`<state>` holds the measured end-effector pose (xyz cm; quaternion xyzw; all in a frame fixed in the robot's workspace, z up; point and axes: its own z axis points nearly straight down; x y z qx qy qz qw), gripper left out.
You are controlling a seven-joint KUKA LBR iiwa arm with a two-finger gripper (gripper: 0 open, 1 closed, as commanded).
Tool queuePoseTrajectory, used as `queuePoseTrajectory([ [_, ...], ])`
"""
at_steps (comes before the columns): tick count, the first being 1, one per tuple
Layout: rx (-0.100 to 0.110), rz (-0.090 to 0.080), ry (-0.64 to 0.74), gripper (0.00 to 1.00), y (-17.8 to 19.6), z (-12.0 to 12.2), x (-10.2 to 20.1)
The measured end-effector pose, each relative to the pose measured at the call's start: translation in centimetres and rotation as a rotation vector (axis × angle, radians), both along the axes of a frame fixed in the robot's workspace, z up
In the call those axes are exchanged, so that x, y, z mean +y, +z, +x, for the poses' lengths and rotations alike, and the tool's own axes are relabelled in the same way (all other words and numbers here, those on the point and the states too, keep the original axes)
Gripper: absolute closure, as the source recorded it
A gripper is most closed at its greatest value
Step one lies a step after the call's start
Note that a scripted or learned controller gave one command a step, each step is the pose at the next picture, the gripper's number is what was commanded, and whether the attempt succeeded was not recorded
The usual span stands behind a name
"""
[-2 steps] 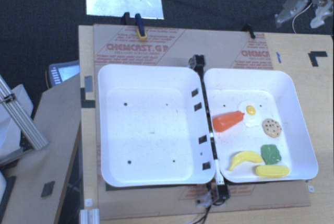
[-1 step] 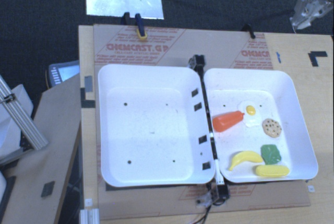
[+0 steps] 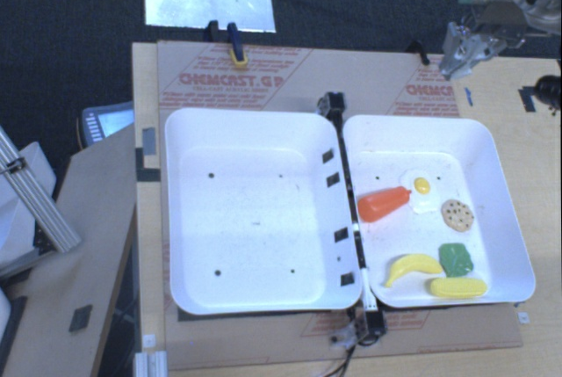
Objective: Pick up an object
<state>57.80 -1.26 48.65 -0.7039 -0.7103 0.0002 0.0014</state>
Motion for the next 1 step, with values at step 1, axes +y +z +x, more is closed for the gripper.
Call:
queuePoseTrajectory([
  [1,-0.003,0.0,0.0,1.0,-0.15,-3.17,5.29],
])
